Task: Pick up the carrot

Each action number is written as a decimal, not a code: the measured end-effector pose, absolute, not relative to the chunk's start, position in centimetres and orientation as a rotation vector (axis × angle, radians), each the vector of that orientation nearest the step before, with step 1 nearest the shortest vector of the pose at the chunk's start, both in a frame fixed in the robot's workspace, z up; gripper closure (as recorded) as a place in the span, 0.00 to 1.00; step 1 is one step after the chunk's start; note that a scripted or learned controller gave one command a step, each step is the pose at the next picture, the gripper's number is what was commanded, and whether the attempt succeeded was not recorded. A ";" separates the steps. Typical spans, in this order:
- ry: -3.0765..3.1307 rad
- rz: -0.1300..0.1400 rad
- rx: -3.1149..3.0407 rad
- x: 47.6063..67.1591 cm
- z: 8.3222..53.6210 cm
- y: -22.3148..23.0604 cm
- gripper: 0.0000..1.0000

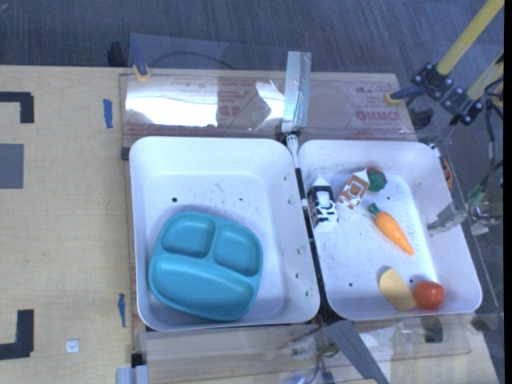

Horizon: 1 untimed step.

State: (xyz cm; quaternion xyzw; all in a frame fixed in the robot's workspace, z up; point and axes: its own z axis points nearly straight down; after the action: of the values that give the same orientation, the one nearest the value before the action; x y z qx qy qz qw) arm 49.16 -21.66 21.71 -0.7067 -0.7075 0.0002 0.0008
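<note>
I see the carrot (pixel 391 229) lying flat in the right bin (pixel 460 250), a little toward 3 o'clock of its centre. Its long axis runs from 11 to 5 o'clock: green top at the 11 end, orange tip at the 5 end. At the bin's 3 o'clock rim I make out the gripper (pixel 450 218), apart from the carrot; I cannot tell whether it is released or clenched.
</note>
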 end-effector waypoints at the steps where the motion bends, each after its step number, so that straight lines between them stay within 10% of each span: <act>1: -2.418 -0.002 -2.014 48.1 25.1 -22.4 0.00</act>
State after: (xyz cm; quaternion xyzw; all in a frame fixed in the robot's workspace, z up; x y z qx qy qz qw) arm 48.07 -22.37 25.12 -0.6400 -0.7684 -0.0005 -0.0027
